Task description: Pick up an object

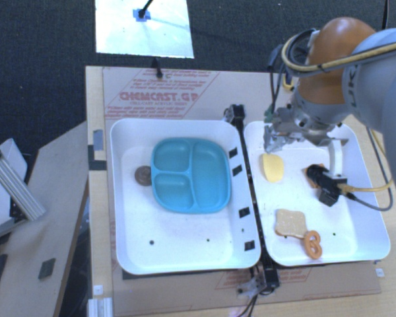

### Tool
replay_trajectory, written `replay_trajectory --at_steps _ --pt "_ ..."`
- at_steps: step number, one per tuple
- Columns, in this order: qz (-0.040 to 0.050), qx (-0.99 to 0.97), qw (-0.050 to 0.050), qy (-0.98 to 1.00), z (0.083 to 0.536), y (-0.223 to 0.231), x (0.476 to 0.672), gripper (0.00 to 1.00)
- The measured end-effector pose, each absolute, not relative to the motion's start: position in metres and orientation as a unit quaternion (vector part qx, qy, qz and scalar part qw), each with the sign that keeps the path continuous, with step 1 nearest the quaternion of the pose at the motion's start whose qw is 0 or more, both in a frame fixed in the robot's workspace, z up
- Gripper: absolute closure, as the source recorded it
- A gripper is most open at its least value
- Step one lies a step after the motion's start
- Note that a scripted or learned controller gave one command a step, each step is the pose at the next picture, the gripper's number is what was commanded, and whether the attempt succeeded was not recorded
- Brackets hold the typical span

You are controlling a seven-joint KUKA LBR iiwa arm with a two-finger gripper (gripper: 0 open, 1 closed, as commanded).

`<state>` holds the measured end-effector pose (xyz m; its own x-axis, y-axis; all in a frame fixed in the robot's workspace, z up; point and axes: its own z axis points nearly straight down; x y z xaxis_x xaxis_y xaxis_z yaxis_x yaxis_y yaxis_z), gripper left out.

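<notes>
My gripper [274, 142] hangs over the far left part of the right bin [366, 197], just above a pale yellow oval piece [273, 168] lying on the bin floor. Nothing shows held in it. A slice of toast [290, 223] lies near the bin's front, with a small orange pretzel [313, 244] touching its right corner. A small brown thing [312, 172] lies to the right of the yellow piece, partly hidden.
The left bin [129, 243] holds a blue divided plate [189, 175] and a small round grey-brown disc [143, 175] against the plate's left edge. A black-clipped divider [245, 177] separates the bins. The arm [336, 58] reaches in over the right bin's far side.
</notes>
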<state>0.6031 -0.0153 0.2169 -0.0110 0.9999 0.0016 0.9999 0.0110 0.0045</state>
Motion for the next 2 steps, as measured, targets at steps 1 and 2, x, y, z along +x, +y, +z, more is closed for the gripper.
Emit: replay_trajectory --at_steps 1,2 --pt "0.0019 0.703 0.0 0.711 0.215 0.047 0.612 1.0" --pt "0.0025 0.703 0.0 0.711 0.214 0.105 0.634 1.0"
